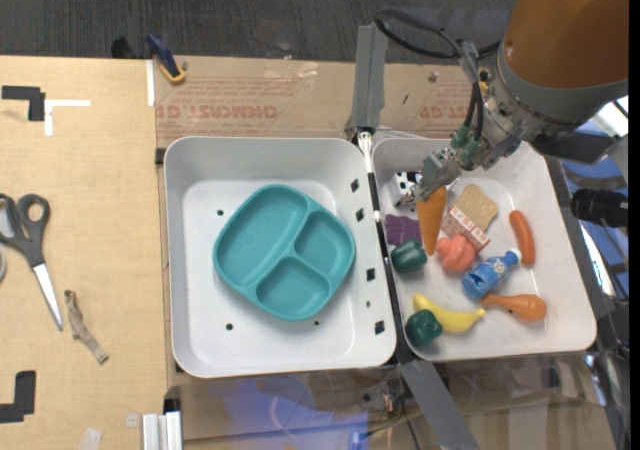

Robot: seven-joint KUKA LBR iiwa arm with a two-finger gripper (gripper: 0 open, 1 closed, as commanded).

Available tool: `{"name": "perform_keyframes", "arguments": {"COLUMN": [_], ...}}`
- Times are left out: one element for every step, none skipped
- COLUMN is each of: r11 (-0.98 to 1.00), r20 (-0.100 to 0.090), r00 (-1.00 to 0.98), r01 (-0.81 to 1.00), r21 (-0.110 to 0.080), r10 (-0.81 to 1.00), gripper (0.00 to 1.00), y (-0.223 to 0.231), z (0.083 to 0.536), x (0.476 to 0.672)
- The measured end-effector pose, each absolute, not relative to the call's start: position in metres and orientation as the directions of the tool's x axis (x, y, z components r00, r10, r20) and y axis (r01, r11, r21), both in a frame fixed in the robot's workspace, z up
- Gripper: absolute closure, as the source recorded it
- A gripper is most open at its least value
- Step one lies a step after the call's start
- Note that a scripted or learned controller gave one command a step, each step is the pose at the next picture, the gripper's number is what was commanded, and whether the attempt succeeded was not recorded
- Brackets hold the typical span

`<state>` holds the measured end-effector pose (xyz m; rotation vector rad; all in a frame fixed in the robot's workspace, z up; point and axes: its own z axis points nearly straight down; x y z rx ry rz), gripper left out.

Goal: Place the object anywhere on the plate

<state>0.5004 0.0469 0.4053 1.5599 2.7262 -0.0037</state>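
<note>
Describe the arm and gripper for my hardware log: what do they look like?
The arm shows a broad orange band over a grey wrist section. Black cables loop beside it toward the wrist. The gripper is a small, dark grey metal assembly with green fittings.

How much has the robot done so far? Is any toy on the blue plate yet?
Not yet. The teal plate in the left bin has no toy on it. The gripper is down in the right bin, right at the top of the orange carrot, but I can't tell if it has grabbed it. Left to do: lift a toy, carry it across and put it on the plate.
</note>
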Motion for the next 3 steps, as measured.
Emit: {"name": "perform_keyframes", "arguments": {"r11": [0.389,0.389,0.390], "r20": [-0.002,-0.002,-0.004], "r00": [-0.389,-0.389,-0.390], "r01": [0.921,0.921,0.921], "r21": [-0.001,-0.002,-0.003], "r10": [0.921,0.921,0.921], "gripper": [1.00,0.00,1.00], "y": [0.1170,0.1171,0.1171], "z": [0.4526,0.4525,0.4606], "x": [0.4963,0.4963,0.4977]}}
